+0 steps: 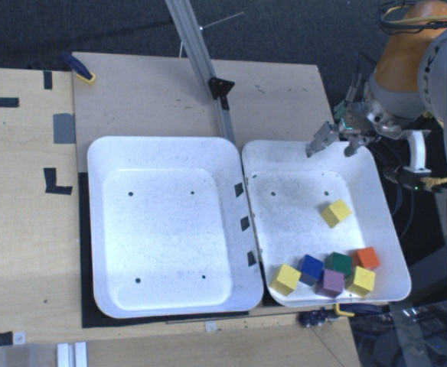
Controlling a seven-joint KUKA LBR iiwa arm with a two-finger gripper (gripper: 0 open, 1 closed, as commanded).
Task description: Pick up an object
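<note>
Several small blocks lie in the right bin [376, 205]. A yellow block [334, 212] sits alone near the bin's middle right. Along the near edge cluster another yellow block [285, 279], a blue one [311, 268], a green one [337, 264], a purple one [332, 282], an orange one [366, 258] and a third yellow one [362, 281]. My gripper [335, 143] hangs over the far rim of the right bin, open, with nothing between its two grey fingers. It is well above and behind the lone yellow block.
The left bin [101, 205] sits beside the right one. A slanted metal pole [197, 44] with a black clamp crosses the bench behind the bins. Black tape marks dot the wooden surface at left.
</note>
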